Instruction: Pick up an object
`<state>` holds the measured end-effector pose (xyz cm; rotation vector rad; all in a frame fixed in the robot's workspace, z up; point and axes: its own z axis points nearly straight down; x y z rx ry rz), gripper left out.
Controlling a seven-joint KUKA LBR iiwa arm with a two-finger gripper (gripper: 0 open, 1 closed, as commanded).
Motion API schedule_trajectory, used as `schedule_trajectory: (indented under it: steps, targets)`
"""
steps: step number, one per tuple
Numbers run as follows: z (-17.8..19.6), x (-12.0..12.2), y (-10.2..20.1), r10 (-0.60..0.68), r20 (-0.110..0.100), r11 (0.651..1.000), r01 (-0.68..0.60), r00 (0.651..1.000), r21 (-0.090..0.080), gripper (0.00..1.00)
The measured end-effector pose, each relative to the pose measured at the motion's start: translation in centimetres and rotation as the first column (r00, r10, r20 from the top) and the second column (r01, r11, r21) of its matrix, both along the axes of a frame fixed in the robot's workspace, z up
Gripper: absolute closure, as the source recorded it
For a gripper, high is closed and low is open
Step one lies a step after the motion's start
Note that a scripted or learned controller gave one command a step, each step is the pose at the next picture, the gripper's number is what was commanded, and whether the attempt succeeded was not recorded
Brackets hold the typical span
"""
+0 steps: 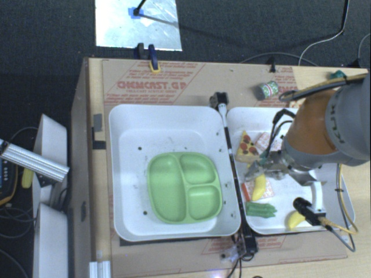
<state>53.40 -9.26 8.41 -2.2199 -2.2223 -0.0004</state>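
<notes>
Bench (174, 86) carried two shallow white bins side by side. Left bin (124, 155) held one thing: a pale green plate (174, 190) divided into three sections, lying flat toward the near right part of the bin floor. Right bin (255, 117) held several small things. A pizza slice (248, 146), yellow with red spots, lay near the wall shared with the left bin. A yellow lump (260, 187) sat nearer the front. A green bundle (261, 209) lay just in front of the lump, close to the near rim. A second yellow piece (294, 220) rested at the near rim, further right. Arm (348, 120) reached in from the right over the right bin. End effector (264, 165) hung low between the pizza slice and the yellow lump, just above the lump. Could not tell whether it was apart or together; nothing was seen clamped in it. A small can (268, 90) lay on the bare bench beyond the right bin's far rim.
</notes>
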Motion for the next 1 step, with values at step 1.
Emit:
schedule_trajectory:
  steps: [1]
  targets:
    - [1.05, 0.08, -0.01, 0.001, 0.002, 1.000, -0.001, 1.000, 0.000, 1.00]
